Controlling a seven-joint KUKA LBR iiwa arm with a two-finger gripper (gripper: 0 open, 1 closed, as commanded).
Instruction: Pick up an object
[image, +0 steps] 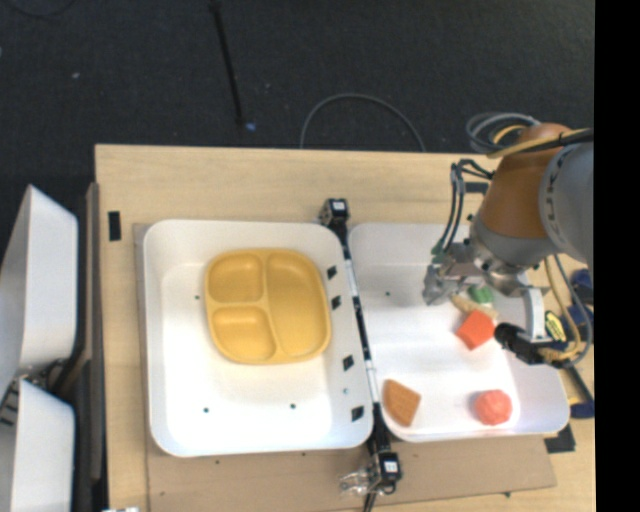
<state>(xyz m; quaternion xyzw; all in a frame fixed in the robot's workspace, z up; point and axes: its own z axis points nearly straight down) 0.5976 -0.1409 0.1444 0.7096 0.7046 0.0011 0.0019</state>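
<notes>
The right bin (400, 300) holds an orange block (476, 329), a pink-red round object (492, 406), a brown wedge-shaped piece (402, 401) and a small green item (483, 295) partly hidden under the arm. My gripper (447, 283) hangs low over the right bin's upper right part, just up and left of the orange block and beside the green item. I see nothing plainly held.
The left bin (170, 400) bears a yellow three-compartment plate (267, 304). A black divider with clips (352, 320) runs between the bins. Cables (560, 330) hang at the right edge. A white box (40, 270) stands at far left.
</notes>
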